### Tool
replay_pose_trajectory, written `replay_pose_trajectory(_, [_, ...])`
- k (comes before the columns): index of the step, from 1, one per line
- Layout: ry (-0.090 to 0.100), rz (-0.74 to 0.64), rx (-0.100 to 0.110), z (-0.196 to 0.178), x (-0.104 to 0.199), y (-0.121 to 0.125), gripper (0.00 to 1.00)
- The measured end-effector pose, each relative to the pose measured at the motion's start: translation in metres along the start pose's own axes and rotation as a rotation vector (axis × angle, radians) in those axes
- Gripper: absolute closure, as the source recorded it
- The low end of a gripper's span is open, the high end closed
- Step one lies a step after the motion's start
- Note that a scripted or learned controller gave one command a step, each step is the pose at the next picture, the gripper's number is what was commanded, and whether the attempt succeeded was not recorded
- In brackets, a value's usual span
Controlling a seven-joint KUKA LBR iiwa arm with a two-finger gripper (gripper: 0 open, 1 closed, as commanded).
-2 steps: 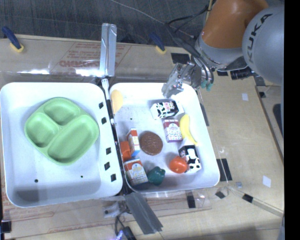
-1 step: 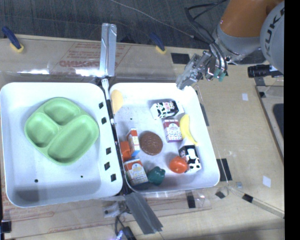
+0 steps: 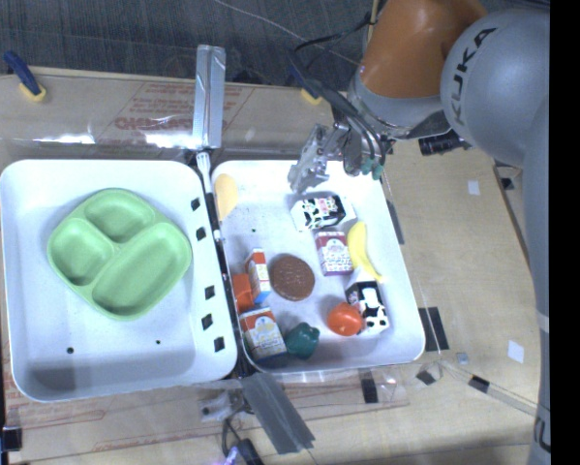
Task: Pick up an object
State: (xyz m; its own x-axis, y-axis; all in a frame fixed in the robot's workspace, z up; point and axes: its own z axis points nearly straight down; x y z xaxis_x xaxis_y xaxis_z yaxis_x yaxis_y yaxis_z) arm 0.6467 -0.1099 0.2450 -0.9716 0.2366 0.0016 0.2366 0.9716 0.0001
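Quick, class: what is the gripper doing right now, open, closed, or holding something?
Gripper: cannot be told; it hangs over the far edge of the right bin, just above the cow-print carton, and nothing visible is in its grasp.

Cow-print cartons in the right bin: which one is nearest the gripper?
The black-and-white cow-print carton at the far end of the right white bin, just below the gripper. The other cow-print carton lies near the front, beside the orange ball.

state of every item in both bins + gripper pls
green divided plate: flat in left bin, nothing on it
cow-print carton: lying on its side, right bin, just below the gripper
banana: lying flat
brown round cookie: flat, mid-bin
orange tomato: resting by bin's near wall
gripper: above right bin's far edge, nothing seen held
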Motion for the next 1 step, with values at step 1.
replay_pose_trajectory(1, [-0.005, 0.209, 0.001, -0.0177, 0.0067, -0.0210, 1.00])
